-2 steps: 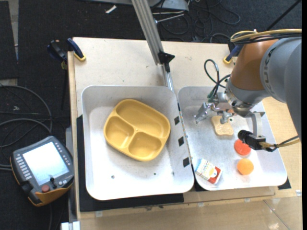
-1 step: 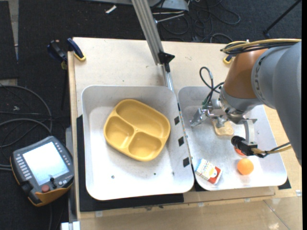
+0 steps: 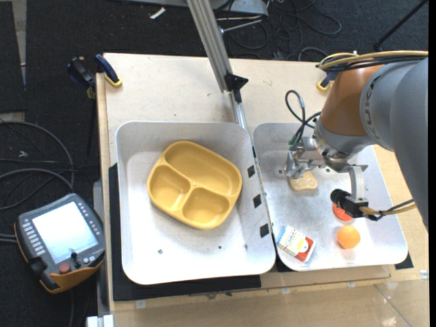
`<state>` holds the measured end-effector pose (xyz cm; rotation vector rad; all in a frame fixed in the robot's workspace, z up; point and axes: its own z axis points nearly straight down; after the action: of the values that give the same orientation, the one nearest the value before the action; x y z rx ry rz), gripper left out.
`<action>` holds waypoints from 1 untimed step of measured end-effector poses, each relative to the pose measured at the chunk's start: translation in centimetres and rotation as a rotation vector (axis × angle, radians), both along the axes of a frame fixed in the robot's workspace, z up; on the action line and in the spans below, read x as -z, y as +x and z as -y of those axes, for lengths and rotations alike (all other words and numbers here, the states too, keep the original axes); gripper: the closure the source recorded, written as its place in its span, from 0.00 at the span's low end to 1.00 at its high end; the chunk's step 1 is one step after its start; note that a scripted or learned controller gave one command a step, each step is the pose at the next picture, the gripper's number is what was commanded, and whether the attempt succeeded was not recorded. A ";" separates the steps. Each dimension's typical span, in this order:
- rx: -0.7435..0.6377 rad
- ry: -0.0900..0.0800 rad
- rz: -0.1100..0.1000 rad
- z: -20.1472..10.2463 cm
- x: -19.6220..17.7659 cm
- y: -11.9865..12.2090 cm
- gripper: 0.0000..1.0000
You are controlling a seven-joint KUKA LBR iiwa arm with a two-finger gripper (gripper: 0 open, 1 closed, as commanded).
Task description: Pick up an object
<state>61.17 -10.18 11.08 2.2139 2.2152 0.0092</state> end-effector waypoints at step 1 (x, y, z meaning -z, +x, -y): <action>0.001 0.001 -0.006 1.0 -5.0 -0.1 1.00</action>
<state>61.07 -11.14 16.10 2.2189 2.2172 0.0045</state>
